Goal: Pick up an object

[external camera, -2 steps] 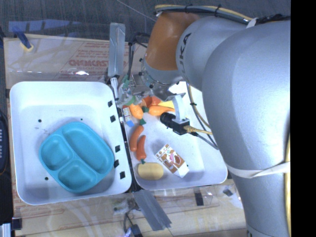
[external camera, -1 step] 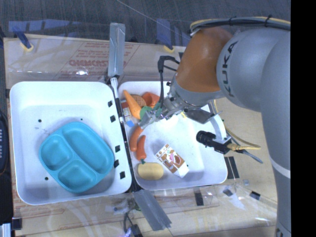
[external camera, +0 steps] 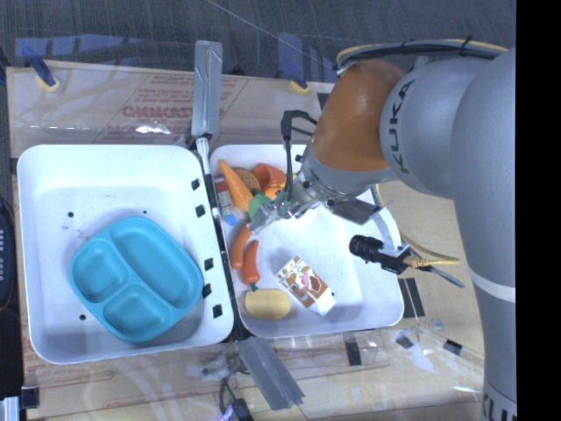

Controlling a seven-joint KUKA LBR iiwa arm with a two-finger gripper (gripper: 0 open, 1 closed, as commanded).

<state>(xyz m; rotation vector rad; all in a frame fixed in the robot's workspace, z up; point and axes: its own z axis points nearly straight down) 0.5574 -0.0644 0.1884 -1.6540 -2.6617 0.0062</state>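
The right bin (external camera: 372, 310) holds several toy foods. An orange carrot (external camera: 235, 182) lies at its far left, with a green piece (external camera: 259, 205) just beside it and more orange pieces (external camera: 267, 178) behind. Two red-orange chili peppers (external camera: 244, 254) lie along the left wall. A pale yellow potato-like piece (external camera: 266, 303) and a small printed carton (external camera: 306, 285) rest near the front wall. My gripper (external camera: 273, 210) is low in the far left part of this bin, right next to the green piece. The arm's wrist hides what lies under it.
The left bin (external camera: 39, 182) holds a blue divided plate (external camera: 136, 276). A metal divider bar (external camera: 207, 90) runs between the bins at the back. Bare white floor shows in the right bin's right half (external camera: 351, 279).
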